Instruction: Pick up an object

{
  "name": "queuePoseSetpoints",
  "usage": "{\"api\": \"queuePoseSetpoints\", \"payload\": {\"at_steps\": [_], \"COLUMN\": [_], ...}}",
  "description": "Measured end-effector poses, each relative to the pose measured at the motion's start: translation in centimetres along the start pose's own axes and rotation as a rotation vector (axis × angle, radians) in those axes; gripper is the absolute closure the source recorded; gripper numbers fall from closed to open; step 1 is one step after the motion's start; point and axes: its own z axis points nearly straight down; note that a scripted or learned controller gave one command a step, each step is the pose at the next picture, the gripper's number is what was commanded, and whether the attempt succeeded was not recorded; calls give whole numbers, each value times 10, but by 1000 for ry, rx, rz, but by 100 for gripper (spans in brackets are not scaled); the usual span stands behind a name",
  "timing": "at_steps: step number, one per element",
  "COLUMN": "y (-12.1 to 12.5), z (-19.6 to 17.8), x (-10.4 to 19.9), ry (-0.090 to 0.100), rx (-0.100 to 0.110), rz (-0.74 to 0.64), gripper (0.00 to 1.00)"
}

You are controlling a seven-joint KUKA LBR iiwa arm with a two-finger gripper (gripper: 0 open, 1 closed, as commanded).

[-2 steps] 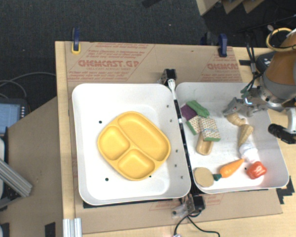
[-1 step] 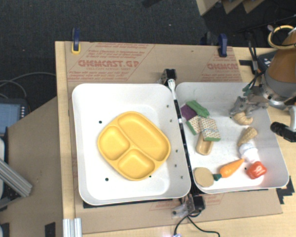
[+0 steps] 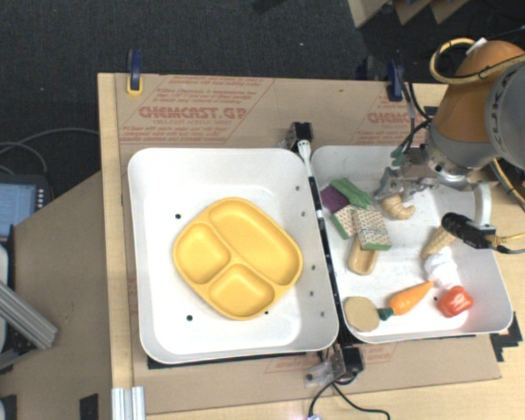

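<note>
Glossy, smooth yellow plastic on the divided plate [image 3: 236,256], resting in a white bin [image 3: 157,261] of smooth, faintly shiny plastic. Matt brown cardboard with red print across the bench top [image 3: 201,103]. Shiny orange casing on the arm [image 3: 472,94], bare metal at the gripper [image 3: 402,182].

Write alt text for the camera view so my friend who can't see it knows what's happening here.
A grey and orange robot arm reaches from the right, its pincer low over the right bin of small toy foods, including a carrot and a red piece. The left bin holds a yellow divided plate.
</note>
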Motion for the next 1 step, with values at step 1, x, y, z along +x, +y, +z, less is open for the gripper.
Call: {"api": "queuePoseSetpoints", "payload": {"at_steps": [1], "y": [13], "z": [-87], "x": [104], "ry": [-1], "rx": [-13], "rz": [-5], "gripper": [100]}}
